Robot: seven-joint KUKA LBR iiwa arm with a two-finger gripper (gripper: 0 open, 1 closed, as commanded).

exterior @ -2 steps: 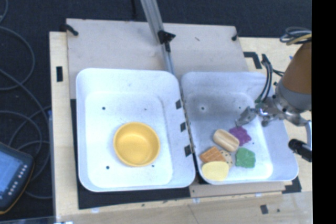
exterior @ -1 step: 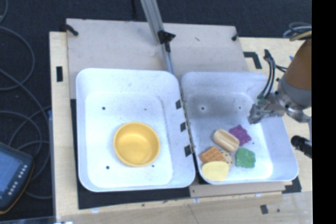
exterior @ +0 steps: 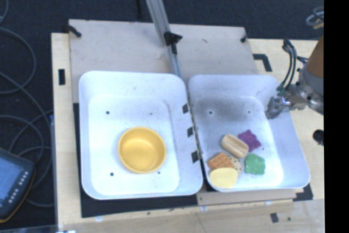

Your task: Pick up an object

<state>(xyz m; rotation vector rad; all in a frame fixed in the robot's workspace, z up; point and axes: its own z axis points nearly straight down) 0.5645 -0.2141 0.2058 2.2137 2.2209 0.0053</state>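
At the far left edge, partly off the worktop (exterior: 62, 117), a dark handheld screen (exterior: 11, 183) lies on the black floor among loose cables (exterior: 22, 63). The worktop itself is pale wood with a grey board (exterior: 120, 46) laid across its back part.

The left bin (exterior: 98, 90) holds a yellow bowl (exterior: 142, 149), upright and open side up, sitting a little toward the front. A slanted metal rail (exterior: 155, 3) comes down from the top of the view and ends at a black clamp just behind the gap between the two bins.

The right bin (exterior: 218, 95) touches the left one along their shared edge. Its things are bunched in the front part: an orange waffle-like piece (exterior: 220, 161) nearest the shared edge, with a pale yellow round piece (exterior: 224, 177) just in front of it and touching it. A tan bread roll (exterior: 235, 145) lies just behind those two. Beside the roll sits a purple piece (exterior: 250, 138), and in front of that a green piece (exterior: 254, 164).

The tool (exterior: 274, 106) hangs at the right bin's back right corner, over its rim, well apart from the bunched things. Nothing lies between its fingers; whether they are spread or closed I cannot tell. The arm (exterior: 313, 76) reaches in from the right, its orange band at the edge.
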